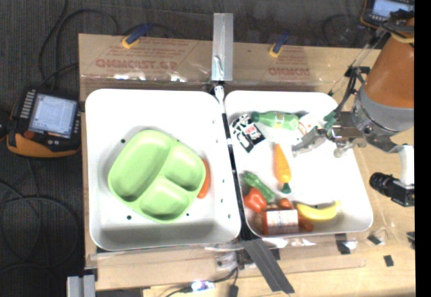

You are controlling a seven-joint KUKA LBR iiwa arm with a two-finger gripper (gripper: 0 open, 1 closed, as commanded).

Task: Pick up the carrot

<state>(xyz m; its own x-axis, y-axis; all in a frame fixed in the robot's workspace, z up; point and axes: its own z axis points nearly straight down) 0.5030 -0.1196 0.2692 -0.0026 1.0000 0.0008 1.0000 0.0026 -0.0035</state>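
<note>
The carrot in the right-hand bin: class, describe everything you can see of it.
The carrot is a small orange toy, plastic-looking, with a dark green stub at its lower end. It lies flat on the floor of the right bin, near the middle, running roughly top to bottom in the view. Nothing appears to touch it; the green bottle lies above it, and the gripper hovers to its right.

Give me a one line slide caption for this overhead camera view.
Claw hovers over the right bin beside the carrot, not holding it; a green plate sits in the left bin.
</note>
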